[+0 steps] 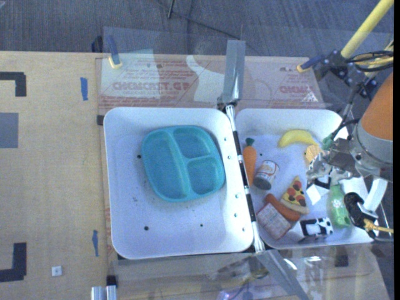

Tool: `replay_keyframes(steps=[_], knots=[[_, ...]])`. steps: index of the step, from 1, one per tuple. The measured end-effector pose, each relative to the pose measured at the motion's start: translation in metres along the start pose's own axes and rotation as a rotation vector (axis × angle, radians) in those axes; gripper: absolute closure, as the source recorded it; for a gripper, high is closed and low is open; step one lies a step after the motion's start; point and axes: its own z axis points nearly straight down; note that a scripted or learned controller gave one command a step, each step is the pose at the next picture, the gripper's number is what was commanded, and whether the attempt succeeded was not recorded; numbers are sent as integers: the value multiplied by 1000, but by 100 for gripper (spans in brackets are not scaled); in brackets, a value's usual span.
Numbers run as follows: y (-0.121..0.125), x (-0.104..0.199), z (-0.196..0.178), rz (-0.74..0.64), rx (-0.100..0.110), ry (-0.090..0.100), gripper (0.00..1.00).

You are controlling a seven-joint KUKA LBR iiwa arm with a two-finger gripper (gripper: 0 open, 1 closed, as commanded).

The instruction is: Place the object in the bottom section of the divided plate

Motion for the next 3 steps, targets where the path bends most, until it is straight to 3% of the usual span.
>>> replay_keyframes(steps=[1,2,3], knots=[[20,72,-6,-146,0,-1,100],[26,146,18,-363,-2,-9,100],[29,94,19,-143,3,0,100]])
